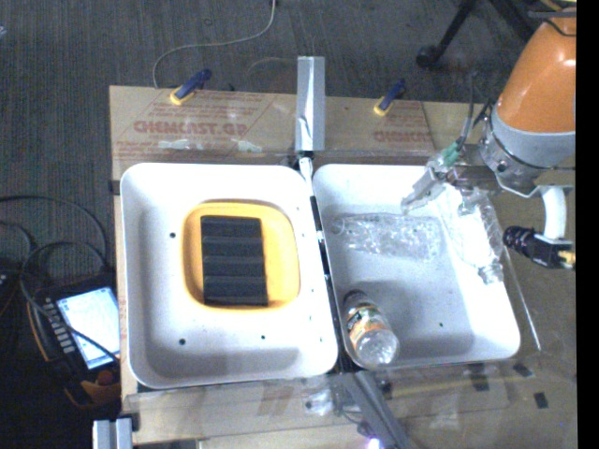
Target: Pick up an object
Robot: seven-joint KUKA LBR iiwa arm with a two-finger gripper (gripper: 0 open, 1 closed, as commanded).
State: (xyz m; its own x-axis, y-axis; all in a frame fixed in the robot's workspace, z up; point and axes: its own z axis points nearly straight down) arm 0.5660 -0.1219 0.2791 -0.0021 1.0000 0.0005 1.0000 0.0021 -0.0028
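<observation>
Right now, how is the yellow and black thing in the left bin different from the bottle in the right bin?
The yellow tray with black ridged insert is broad, flat and opaque, while the clear bottle is small, rounded and see-through. The tray sits near the middle of the left bin; the bottle lies on its side at the right bin's near-left corner, against the wall. Both lie apart from the gripper.

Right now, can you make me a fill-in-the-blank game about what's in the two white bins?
1. The yellow tray with the black ridged block sits in the ____ bin.
2. The clear plastic bottle lies in the right bin, at its ____ left corner.
3. The band on the robot arm is ____.
4. The gripper hangs over the ____ bin.

Missing words: left; front; orange; right
</observation>
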